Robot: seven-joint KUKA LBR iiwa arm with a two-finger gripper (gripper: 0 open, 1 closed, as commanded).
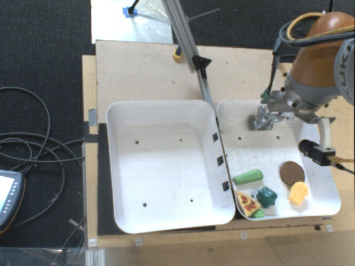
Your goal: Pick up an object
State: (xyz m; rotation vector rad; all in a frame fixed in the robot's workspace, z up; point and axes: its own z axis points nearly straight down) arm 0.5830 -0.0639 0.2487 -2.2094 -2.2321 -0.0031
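Hovering over the upper part of the right bin [333, 204], the gripper [260, 121] hangs at the centre-right of the frame with nothing visible between its fingers; whether they are spread or closed I cannot tell at this size. Every candidate object lies well apart from it, clustered along the bin's lower edge: a green cylinder [248, 177], a dark green toy [267, 197], a pizza-slice toy [249, 203], a brown disc [292, 173] and a yellow piece [298, 193].

My main worry is a closure on bare bin floor, since nothing sits beneath the gripper where it is now. A second risk lies in the crowding at the lower left corner: the pizza-slice toy, the dark green toy and the green cylinder sit just beside one another and close to the bin wall, so a descent there could nudge one aside or catch the rim. The brown disc looks flat and may slip out of a pinch. The left bin [119, 115] offers no target.
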